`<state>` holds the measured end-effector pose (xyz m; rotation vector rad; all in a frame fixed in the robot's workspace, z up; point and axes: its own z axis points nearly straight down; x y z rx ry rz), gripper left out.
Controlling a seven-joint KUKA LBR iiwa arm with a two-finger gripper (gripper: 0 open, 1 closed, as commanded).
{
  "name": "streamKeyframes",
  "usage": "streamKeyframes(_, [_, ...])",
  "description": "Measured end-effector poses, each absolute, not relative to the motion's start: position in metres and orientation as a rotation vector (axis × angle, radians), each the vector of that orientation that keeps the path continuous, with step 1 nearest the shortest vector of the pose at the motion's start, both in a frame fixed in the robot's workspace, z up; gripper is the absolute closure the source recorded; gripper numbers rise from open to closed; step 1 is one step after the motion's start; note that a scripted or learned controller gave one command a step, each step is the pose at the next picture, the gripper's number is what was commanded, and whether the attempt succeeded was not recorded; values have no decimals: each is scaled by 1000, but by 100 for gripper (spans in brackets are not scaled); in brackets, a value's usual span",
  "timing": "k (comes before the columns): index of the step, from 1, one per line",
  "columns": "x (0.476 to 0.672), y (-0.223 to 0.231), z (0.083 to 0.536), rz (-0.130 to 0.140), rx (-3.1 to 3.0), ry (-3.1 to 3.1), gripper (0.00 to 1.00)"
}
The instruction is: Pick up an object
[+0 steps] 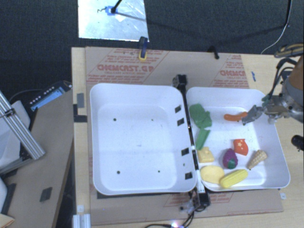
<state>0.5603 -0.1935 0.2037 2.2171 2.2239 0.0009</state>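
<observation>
My gripper (251, 115) hung over the far right part of the right bin (270, 141), its dark tip just beside the right end of one orange carrot (233, 117); whether it was open or closed, and whether it had hold of anything, I could not tell. Two white bins sat side by side on the bench (118, 63). The left bin (137, 137) lay to the left of mine. In the right bin I counted eight toys: one carrot at the far side, two green pieces (200, 115) along the left wall, one yellow cheese wedge (205, 155), one red piece (241, 147), one purple eggplant (230, 158), one cone (256, 159), one yellow lemon (212, 174) and one corn cob (233, 177) at the near edge.
</observation>
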Motion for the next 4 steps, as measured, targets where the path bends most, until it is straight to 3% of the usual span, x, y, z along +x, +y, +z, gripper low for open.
streamKeyframes(1, [563,-206,79,-3,2222,2225,0])
streamKeyframes(2, [674,-205,95,10,2205,2225,0])
streamKeyframes(3, [593,-186,84,-3,2225,2225,0])
streamKeyframes(4, [551,-208,84,-3,2224,2220,0])
